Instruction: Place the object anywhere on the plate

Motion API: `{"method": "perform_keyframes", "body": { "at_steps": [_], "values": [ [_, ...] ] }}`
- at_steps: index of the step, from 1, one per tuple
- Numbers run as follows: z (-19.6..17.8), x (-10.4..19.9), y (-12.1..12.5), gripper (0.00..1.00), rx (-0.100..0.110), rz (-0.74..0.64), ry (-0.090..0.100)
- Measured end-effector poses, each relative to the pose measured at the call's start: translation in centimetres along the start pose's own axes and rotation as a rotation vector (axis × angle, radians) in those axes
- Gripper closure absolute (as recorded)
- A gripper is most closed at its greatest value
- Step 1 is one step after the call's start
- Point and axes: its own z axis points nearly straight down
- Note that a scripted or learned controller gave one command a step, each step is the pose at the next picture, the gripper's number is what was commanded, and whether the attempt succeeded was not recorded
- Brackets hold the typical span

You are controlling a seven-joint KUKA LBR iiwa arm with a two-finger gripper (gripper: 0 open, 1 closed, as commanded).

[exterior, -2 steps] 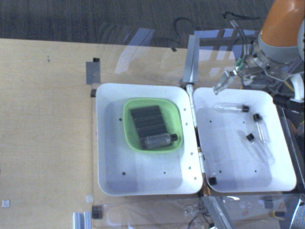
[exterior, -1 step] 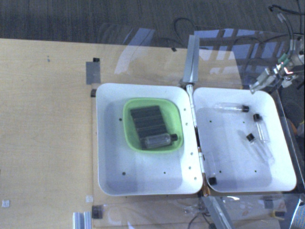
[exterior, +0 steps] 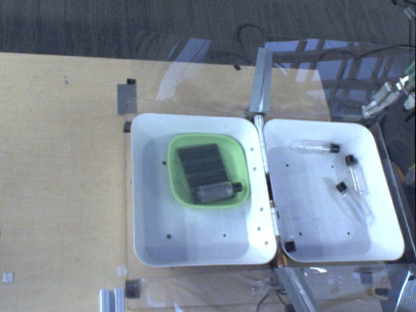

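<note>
The worktop (exterior: 65, 174) looks like pale matt wood, both bins (exterior: 149, 239) smooth white plastic, the green plate (exterior: 177, 174) glossy plastic — and the vials (exterior: 312, 147) clear, black-capped.

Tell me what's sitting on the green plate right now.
On the green plate lie a dark ribbed block and a clear vial with a black cap, partly over the block's near end. The plate surface beneath them is hidden.
</note>
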Motion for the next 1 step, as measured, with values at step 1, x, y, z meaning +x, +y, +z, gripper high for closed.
{"method": "perform_keyframes", "body": {
  "at_steps": [1],
  "values": [
    [-5.71,-0.62,3.54,0.0,-0.002,-0.119,-0.001]
  ]
}}
